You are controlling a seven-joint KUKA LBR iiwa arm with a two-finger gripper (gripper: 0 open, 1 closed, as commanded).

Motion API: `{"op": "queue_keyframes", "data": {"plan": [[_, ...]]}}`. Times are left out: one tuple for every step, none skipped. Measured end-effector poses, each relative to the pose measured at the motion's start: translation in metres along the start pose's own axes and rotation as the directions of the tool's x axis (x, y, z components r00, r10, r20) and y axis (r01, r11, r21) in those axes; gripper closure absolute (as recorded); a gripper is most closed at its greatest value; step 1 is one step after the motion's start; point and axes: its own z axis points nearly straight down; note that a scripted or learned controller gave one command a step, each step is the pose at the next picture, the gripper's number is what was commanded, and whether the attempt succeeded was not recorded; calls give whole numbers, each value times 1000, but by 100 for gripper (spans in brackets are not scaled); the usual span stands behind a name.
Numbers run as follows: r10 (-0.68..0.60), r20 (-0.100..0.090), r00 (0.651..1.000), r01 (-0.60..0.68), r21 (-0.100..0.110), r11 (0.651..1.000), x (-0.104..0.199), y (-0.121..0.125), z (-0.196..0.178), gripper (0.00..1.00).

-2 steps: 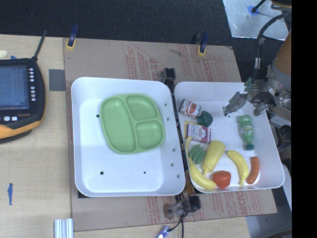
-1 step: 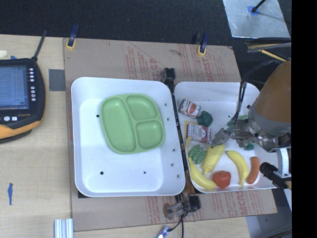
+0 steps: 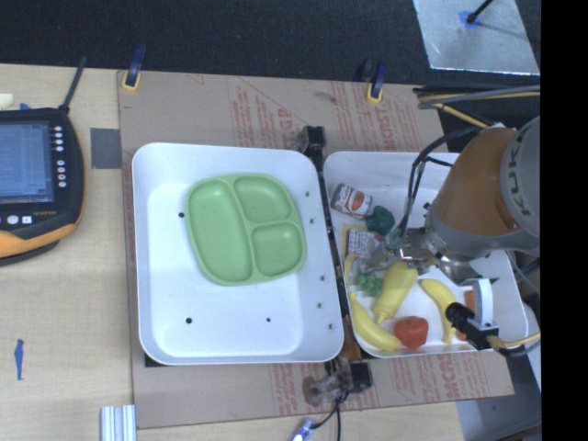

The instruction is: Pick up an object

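A brown cardboard sheet (image 3: 230, 108) with faded red print covers the middle of the pale wood counter (image 3: 55, 338), and two clamps pin its far edge, one with a blue handle and yellow jaw (image 3: 133, 70) at the left corner, another (image 3: 372, 79) further right. A strip of grey tape (image 3: 107, 148) sits just off the sheet's left edge. On the counter's left lies a control pendant (image 3: 32, 184), dark grey on an orange shell, its pale screen lit and a black cable running up from its top. A small blue mark (image 3: 19, 358) shows low on the left. Beyond the counter the floor is dark, with a grey panel (image 3: 469, 21) at upper right.
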Motion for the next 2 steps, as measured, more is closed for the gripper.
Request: {"op": "queue_keyframes", "data": {"plan": [[0, -2, 1000, 0, 6, 1000, 7, 61, 3, 0], [-1, -2, 1000, 1, 9, 1000, 6, 61, -7, 100]]}}
